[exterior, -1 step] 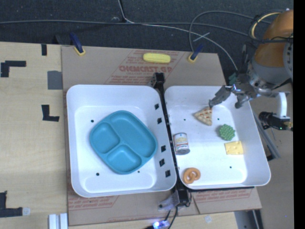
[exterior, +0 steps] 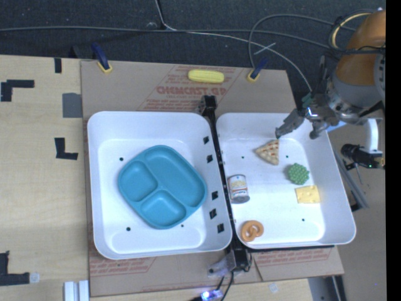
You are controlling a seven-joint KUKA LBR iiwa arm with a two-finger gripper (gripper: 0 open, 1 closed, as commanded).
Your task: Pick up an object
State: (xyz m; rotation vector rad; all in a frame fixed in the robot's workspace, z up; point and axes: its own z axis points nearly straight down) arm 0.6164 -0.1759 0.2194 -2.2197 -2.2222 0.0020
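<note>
You are at the approach step: nothing is picked up yet. Your claw [exterior: 302,125] hangs above the far right corner of the right bin [exterior: 335,187], its two fingers spread apart with nothing between them; one dark finger [exterior: 285,127] points down and left toward the pizza slice [exterior: 268,151], which lies just beside and below that fingertip. That slice looks like the nearest candidate. The other choices in the same bin are the green broccoli piece [exterior: 298,173], the yellow cheese wedge [exterior: 307,195] just beyond it, the small can [exterior: 238,188] near the divider between the bins, and the pretzel [exterior: 251,230] at the near edge. The left bin [exterior: 103,168] holds a blue divided tray [exterior: 161,185], and a yellow banana [exterior: 205,76] lies on the worktop beyond the bins. I'd judge the next move calls for shifting the claw over the slice, straddling it with the fingers, then descending before closing; the slice lies flat, so the fingers must get low.
</note>
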